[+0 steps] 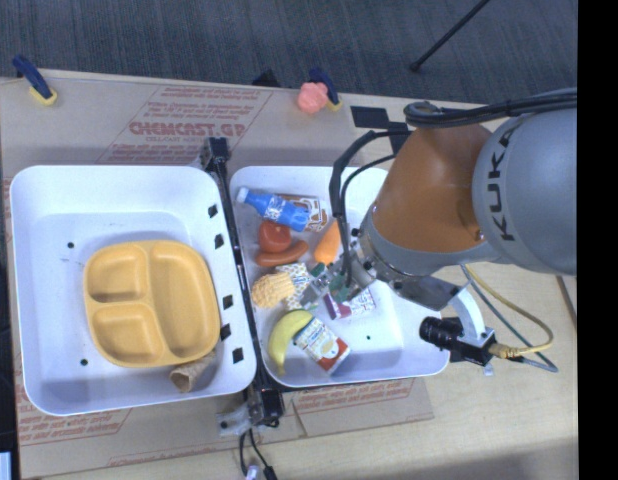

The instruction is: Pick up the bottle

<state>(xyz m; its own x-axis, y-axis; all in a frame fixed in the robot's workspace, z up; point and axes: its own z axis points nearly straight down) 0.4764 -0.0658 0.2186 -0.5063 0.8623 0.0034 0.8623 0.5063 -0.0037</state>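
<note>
desk (79, 118) carries two white bins | right bin (389, 358) holds arm, clutter | pincer (334, 290) low mid-bin among items; opening cannot be told, nothing seen held | bottle (279, 209) lies flat at bin's far-left end, blue cap toward divider, apart from pincer | likely light, stiff, slick plastic, may roll; grip across labelled body

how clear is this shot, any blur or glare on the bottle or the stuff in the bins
Camera view: lighting is even and soft, with faint shadows inside the left bin; the whole frame is slightly soft and low in detail. The bottle shows no strong glare, but its label text cannot be read. The arm's bulk hides the right bin's far side, and the gripper blends into clutter.
</note>
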